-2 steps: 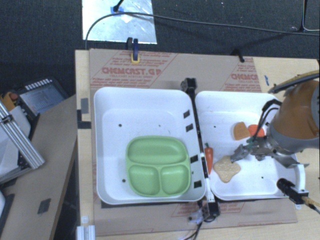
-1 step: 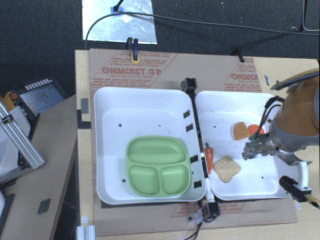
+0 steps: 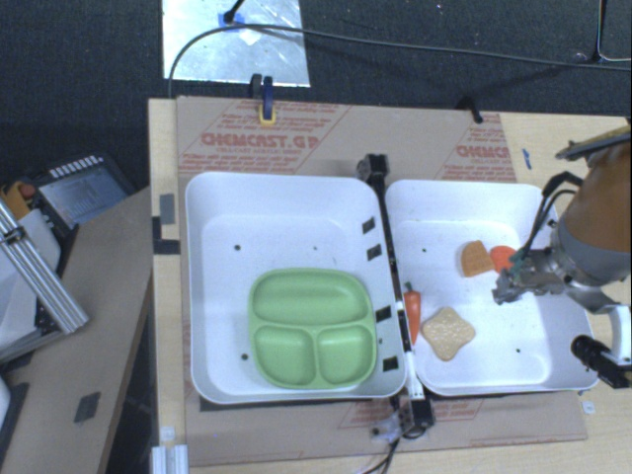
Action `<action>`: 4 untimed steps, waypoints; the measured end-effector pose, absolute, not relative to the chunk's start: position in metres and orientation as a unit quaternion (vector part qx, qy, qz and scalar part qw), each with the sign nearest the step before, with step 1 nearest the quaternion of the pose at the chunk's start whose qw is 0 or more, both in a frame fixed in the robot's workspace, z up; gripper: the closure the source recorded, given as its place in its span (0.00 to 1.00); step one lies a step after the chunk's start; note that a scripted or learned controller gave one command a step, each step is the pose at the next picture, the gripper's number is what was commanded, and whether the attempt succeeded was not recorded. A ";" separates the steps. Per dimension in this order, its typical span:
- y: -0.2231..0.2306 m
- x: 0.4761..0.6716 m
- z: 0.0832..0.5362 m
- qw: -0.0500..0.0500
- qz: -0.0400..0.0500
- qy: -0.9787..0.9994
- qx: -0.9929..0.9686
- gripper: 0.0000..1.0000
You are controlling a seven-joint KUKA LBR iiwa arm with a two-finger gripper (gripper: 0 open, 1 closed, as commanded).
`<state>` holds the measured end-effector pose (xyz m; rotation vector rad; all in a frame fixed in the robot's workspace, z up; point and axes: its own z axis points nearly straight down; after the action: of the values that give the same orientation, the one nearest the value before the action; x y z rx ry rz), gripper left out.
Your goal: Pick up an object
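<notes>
The right bin (image 3: 464,205) holds a tan slice of bread (image 3: 448,333) near its front left, an orange carrot (image 3: 412,311) against its left wall, a brown-orange piece of food (image 3: 476,258) and a small red piece (image 3: 503,257) beside it. My gripper (image 3: 513,286) hangs low over the right part of that bin, just below and right of the red piece. The arm comes in from the right with its orange band above the wrist. I see nothing between the gripper and the bin floor.
A green three-compartment plate (image 3: 311,326) lies in the left bin (image 3: 286,205). Black clips run along the divider between the bins. Cardboard lies under both bins, and a cable crosses the dark floor behind.
</notes>
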<state>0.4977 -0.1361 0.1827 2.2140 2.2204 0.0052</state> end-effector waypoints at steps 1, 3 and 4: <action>-0.129 0.499 0.229 0.003 0.002 0.709 0.705 1.00; -0.078 0.499 0.239 0.000 0.001 0.710 0.704 1.00; -0.028 0.515 0.227 0.000 0.001 0.710 0.704 1.00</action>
<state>0.5149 -0.0279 0.2275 2.2108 2.2317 0.0032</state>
